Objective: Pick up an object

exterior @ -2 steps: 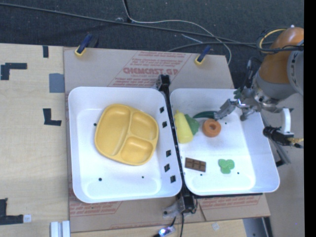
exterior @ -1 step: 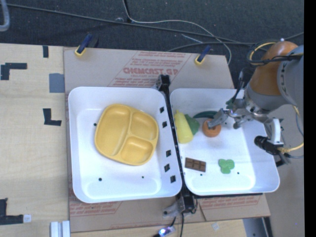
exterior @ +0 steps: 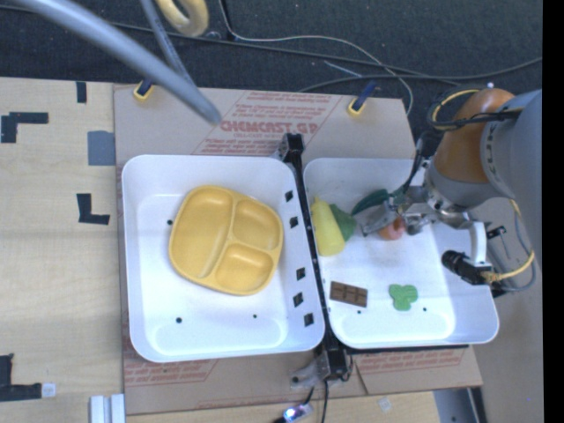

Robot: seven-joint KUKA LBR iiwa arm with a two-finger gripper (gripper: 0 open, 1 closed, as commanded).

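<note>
Two shallow white bins side by side: left bin (exterior: 145, 236) with yellow compartmented plastic plate (exterior: 226, 238); right bin (exterior: 467, 320) with yellow corn-shaped toy (exterior: 326, 227), brown chocolate-bar piece (exterior: 347, 295), small green leafy toy (exterior: 404, 297). Grey arm (exterior: 493, 161) in from right, gripper (exterior: 388, 223) low over right bin's upper middle, beside dark green item (exterior: 370, 201) and small red-orange object (exterior: 392, 229). Finger state: cannot tell. Red-orange object at fingertips, apparently resting on bin floor; grasp unconfirmed. Judged: approach done; secure grip and lift outstanding.
</note>
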